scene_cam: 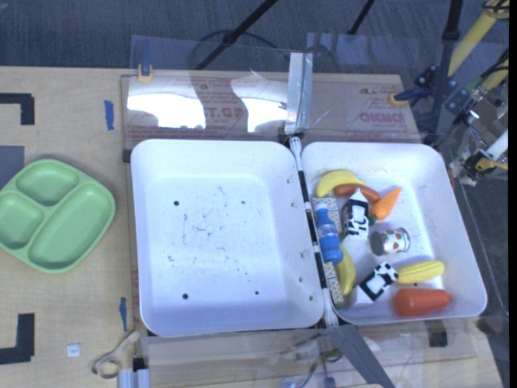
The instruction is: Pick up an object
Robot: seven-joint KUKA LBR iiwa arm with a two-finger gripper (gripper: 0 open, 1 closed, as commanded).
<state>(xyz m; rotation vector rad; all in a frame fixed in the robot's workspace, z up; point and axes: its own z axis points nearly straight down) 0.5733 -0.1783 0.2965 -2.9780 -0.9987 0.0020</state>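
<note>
Objects for picking all lie in the right bin [452, 217], crowded toward its left wall and front half. Nearest the front edge sits a red sausage-shaped toy [421, 300], with a yellow corn-like piece [419, 272] just behind it and a small black-and-white figure [378, 280] to their left. A yellow banana [346, 275] runs along the divider, touching the blue bottle [327, 229] that lies lengthwise above it. Further back come a round grey-and-red piece [391, 240], a second black-and-white item [356, 217], an orange carrot [387, 202] and another banana [336, 182] with a reddish piece just beside it. The left bin [210, 233] sits alongside, and a green divided plate [53, 214] rests well apart on the bench [73, 111].

At the far right, beyond the bin's back corner, part of the robot's hardware [485, 140] is visible among cables; whether the gripper is open or closed cannot be told.

A good attempt would probably target the red toy or the corn piece, since both have free space on the front and right sides. Closing across the short width, with the descent centred, should reduce slipping. The pieces packed against the divider look riskier, as neighbours may block a finger.
</note>
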